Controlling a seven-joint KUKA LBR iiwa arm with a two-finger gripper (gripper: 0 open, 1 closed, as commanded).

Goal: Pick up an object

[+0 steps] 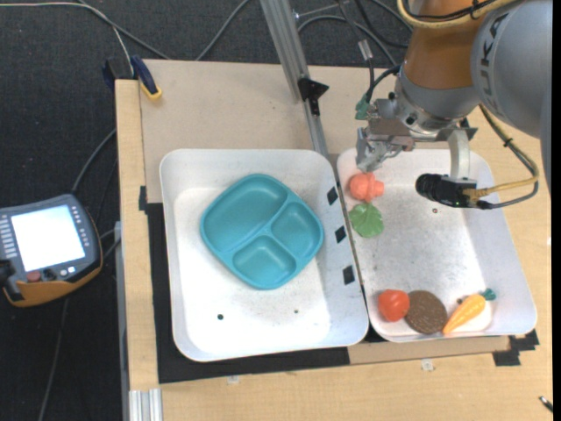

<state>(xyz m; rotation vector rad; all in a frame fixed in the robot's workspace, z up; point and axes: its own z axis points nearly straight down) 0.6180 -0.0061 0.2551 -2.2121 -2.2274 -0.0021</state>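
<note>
Wooden bench (219, 103) with two shallow white bins. Gripper (372, 154) low at right bin's (491, 244) far-left corner, fingers slightly parted, nothing between them, just above small pink-orange toy (365, 186). Green leafy toy (367, 221) just beside it. Red tomato (394, 304), brown round patty (426, 311), orange carrot (465, 312) along near edge. Teal divided plate (261, 230) centred in left bin (188, 323).

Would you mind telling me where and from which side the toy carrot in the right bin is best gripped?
Probably across the middle of the toy carrot, coming straight down from above. It lies flat and slanted near the right bin's front edge, leafy end up-right, with its lower end beside the brown disc. Closing across the narrow width, on its free long sides, likely avoids that neighbour and the rim.
</note>
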